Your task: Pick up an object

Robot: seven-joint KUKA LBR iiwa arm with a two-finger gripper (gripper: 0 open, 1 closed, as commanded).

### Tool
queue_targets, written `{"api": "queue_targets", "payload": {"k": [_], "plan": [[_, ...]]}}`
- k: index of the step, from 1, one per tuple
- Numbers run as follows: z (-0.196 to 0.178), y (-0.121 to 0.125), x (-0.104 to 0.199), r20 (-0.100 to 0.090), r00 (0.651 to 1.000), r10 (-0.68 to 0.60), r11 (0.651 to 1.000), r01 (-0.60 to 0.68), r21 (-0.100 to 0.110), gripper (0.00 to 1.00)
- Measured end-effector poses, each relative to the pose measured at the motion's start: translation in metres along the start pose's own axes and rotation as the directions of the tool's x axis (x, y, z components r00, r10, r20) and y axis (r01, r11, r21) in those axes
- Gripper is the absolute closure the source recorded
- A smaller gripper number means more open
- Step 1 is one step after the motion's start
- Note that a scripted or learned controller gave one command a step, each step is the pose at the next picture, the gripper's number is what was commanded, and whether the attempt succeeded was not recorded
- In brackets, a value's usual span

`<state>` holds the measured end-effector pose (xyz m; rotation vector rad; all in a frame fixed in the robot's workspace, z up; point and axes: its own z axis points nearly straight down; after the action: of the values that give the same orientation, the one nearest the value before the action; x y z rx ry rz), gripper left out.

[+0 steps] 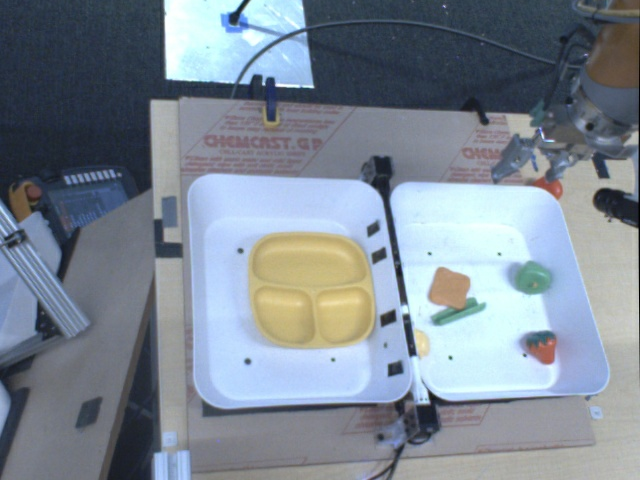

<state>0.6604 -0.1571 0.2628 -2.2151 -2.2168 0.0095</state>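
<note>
Left bin [215,268]: yellow three-compartment plastic tray [310,289], centred. Right bin [575,298]: flat orange slab [449,287] touching green pod [458,313]; round green item [532,277] at 3 o'clock; red-orange piece [541,346] at 4 o'clock. Claw [530,158] above bin's far rim at 1 o'clock, fingers spread, holding nothing. Arm [610,63] slants down from upper right over desk [330,133].

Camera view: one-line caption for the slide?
KUKA arm's gripper above the right white bin's far edge; inside lie an orange square, green stick, green pepper, red strawberry; left bin holds a yellow sectioned tray.
</note>
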Motion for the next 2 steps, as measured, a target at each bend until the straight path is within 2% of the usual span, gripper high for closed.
{"api": "queue_targets", "payload": {"k": [1,2], "plan": [[-0.008,0.002,0.0,0.002,1.0,-0.002,1.0,0.002,-0.012,0.0],[0.034,-0.002,0.004,0.002,1.0,-0.001,1.0,0.001,-0.01,0.0]]}}
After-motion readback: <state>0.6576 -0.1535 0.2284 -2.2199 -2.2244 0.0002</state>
